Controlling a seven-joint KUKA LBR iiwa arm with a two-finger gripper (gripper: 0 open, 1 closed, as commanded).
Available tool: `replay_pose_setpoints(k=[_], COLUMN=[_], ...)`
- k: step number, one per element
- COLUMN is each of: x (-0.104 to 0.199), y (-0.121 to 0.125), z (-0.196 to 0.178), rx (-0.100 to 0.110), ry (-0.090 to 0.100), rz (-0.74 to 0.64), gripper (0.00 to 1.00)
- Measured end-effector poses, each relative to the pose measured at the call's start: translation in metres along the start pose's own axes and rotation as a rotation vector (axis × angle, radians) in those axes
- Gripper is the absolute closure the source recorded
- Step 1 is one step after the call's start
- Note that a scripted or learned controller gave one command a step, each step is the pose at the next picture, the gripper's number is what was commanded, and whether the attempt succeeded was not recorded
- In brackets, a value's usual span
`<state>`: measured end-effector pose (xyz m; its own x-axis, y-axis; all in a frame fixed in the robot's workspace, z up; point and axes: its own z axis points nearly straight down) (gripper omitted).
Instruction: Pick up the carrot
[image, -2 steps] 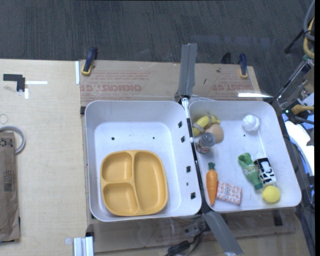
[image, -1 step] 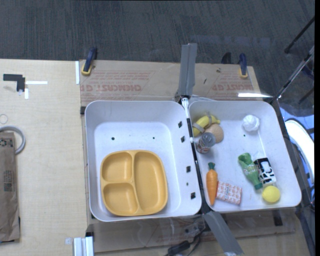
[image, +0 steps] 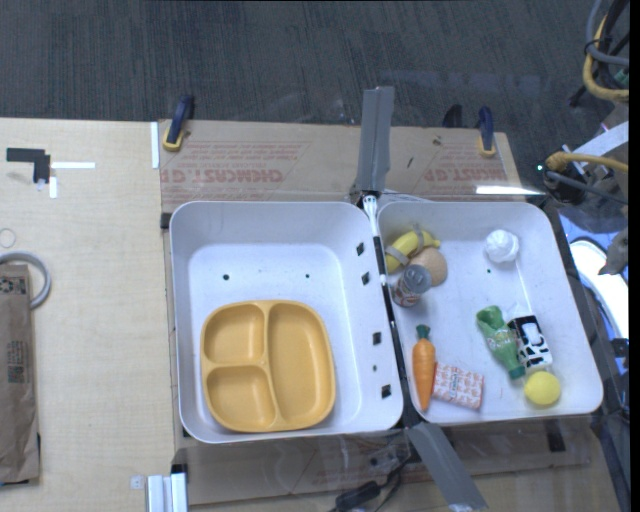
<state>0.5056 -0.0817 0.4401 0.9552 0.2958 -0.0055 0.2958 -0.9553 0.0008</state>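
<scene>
The orange toy carrot with a green top (image: 424, 371) is lying in the right shallow white bin (image: 560, 250), close along its left wall near the front — with a pink-and-white patterned packet (image: 458, 387) just beside it on the right. Open floor is showing toward the middle of that bin. One carrot and one round yellow ball (image: 542, 389) are sitting there. In the left white bin (image: 200, 240), one yellow three-compartment plastic plate (image: 268, 365) is resting near the front.
</scene>
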Motion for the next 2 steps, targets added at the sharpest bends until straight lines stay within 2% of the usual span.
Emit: replay_pose_setpoints(k=[1,2], x=[0.002,-0.059], y=[0.003,0.096], z=[0.041,0.000], rx=[0.002,0.001], ry=[-0.001,0.001], rz=[-0.151,-0.080], gripper=[0.00,0.00])
